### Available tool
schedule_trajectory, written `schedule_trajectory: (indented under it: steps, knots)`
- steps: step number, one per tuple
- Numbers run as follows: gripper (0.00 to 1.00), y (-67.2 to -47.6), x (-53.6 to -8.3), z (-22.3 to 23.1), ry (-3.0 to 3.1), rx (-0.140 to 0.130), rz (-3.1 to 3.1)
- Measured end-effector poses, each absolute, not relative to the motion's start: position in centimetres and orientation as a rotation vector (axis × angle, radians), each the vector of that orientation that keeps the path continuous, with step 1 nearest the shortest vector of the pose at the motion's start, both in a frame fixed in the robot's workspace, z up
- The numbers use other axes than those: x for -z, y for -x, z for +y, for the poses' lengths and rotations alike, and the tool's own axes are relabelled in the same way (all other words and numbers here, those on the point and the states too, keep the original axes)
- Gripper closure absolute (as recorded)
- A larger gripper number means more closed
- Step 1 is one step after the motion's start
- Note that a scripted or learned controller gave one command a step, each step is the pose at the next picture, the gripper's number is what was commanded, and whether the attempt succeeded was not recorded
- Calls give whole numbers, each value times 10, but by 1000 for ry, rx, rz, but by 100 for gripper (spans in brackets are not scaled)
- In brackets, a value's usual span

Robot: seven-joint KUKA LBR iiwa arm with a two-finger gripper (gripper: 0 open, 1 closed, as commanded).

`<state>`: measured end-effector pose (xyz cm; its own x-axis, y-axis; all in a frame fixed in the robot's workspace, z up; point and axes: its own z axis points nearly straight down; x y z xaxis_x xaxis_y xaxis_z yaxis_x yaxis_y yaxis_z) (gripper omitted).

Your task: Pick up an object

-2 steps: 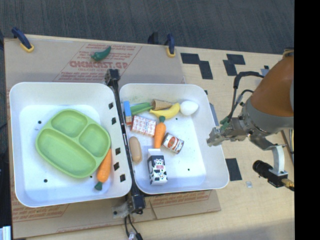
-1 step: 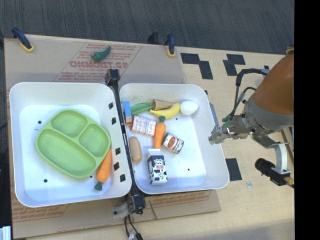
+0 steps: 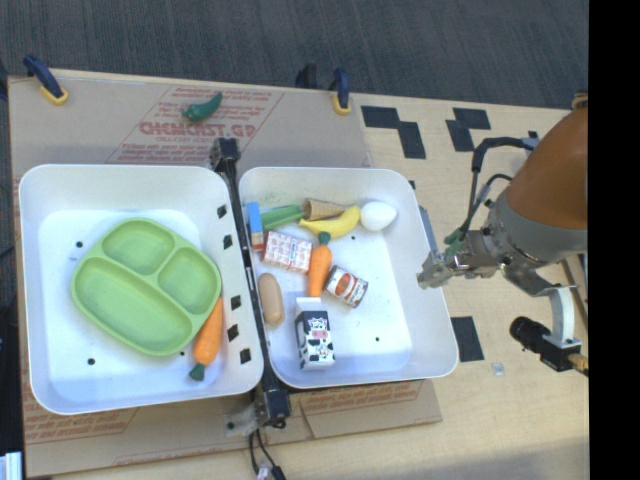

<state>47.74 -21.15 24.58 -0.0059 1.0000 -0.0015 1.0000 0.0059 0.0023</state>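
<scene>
Two white bins side by side: left bin (image 3: pixel 40 298) holding a green plate (image 3: pixel 140 288) with a carrot (image 3: pixel 208 336) leaning at its lower right edge. Right bin (image 3: pixel 425 298) crowded: banana (image 3: pixel 335 224), second carrot (image 3: pixel 319 268), milk carton (image 3: pixel 316 339), red box (image 3: pixel 287 252), can (image 3: pixel 346 287), bread roll (image 3: pixel 270 299), cone (image 3: pixel 322 208), egg (image 3: pixel 377 215), all near the middle and far wall. Gripper (image 3: pixel 432 271) just outside the right bin's right wall, above the bench, nothing visibly in it; grip state impossible to tell.
</scene>
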Motion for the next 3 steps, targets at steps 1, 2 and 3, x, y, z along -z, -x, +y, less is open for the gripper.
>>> schedule_trajectory:
  steps: [1,2,3]
  knots:
    - [100,-477,-235,-211,-2215,3,2230]
    - [100,-477,-237,-211,-2214,2,2229]
    - [100,-477,-245,-212,-2214,-1,2225]
